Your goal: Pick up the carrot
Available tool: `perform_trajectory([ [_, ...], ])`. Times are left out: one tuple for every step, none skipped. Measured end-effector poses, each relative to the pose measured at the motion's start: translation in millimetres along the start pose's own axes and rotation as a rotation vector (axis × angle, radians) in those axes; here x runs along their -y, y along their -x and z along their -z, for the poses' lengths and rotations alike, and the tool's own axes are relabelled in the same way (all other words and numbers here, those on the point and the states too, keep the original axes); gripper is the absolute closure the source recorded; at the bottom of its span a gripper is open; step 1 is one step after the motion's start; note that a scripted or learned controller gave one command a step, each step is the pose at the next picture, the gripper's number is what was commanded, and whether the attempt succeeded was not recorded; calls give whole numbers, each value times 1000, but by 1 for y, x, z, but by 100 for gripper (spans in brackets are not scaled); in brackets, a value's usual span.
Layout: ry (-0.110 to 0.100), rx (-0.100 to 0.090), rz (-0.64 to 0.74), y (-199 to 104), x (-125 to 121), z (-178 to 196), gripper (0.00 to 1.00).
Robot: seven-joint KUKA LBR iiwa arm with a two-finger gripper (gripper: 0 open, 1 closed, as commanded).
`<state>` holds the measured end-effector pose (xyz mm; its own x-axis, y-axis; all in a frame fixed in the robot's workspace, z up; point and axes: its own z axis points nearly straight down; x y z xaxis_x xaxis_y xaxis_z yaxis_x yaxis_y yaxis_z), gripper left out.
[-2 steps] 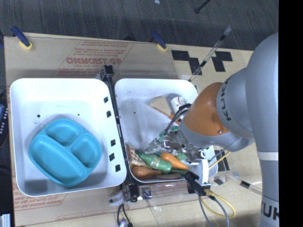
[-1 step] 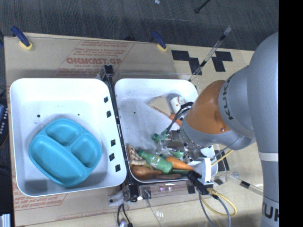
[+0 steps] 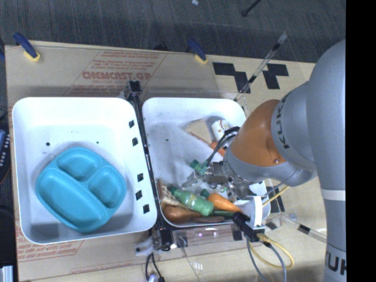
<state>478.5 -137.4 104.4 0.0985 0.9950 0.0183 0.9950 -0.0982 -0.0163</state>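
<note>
Carrot (image 3: pixel 225 202) — small, stiff, likely light and slick — best pinched mid-length; gripper (image 3: pixel 232 187) overhead, its state impossible to tell.

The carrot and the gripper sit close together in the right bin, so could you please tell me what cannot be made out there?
- Gripper, camera view: the arm's wrist covers it, so its state and any contact with the carrot cannot be told.
- Carrot: its right end runs under the arm's fittings.
- Brown item beneath the green bottle: mostly covered, its identity is unclear.
- Right bin: the arm hides its right side.
</note>
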Motion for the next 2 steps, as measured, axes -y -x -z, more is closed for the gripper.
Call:
perform_trajectory([
  [6, 14, 465, 45, -3, -11, 0],
  [4, 12, 477, 43, -4, 0, 100],
])
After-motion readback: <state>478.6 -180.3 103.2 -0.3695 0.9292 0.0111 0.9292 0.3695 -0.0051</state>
